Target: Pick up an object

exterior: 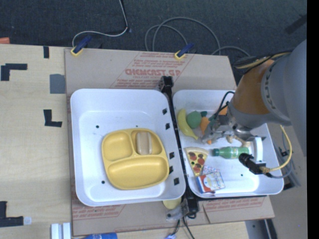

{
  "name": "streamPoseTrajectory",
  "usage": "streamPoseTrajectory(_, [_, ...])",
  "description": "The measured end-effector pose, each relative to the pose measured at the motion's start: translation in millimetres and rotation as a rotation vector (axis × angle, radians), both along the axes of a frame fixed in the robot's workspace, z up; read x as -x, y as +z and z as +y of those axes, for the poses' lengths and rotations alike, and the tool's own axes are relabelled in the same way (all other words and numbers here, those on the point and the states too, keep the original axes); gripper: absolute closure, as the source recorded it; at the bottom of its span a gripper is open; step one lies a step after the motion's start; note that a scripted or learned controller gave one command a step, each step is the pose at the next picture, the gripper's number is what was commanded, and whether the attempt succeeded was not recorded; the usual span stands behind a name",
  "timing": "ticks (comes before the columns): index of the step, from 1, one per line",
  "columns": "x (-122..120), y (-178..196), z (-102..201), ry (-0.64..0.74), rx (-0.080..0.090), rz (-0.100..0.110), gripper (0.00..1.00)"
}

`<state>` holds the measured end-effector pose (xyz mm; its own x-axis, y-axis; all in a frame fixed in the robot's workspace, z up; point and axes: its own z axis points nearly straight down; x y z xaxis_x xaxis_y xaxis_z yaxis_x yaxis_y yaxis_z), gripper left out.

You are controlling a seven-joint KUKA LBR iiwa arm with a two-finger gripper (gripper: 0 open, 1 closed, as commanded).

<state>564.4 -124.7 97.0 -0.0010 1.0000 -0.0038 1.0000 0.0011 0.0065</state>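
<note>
Camera view: arm (259,96) bent down over right bin (269,183), fingers (213,133) state unclear

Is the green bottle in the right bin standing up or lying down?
Lying down. The green bottle rests on its side on the right bin's floor, beside the pizza slice.

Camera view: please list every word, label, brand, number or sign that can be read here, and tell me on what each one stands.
"CHEMCAST GP": red print, slanted, on the brown cardboard sheet behind the bins.
Smaller red lines above and below it on the same sheet: too blurred to read.
Red print along the cardboard's front edge: too blurred to read.
Small packet in the right bin: printing too small to read.
Green bottle: no readable label.
</note>
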Motion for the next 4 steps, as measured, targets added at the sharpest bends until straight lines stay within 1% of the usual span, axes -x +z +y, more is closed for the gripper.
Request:
streamPoseTrajectory(1, [8,132,67,0.008,-0.006,-0.005,1.0])
streamPoseTrajectory(2, [11,124,62,0.001,-0.004,0.008,0.0])
streamPoseTrajectory(3, [52,67,0,-0.008,-0.003,0.015,0.0])
streamPoseTrajectory(4, [-30,-16,-6,0.003,-0.002,0.003,0.0])
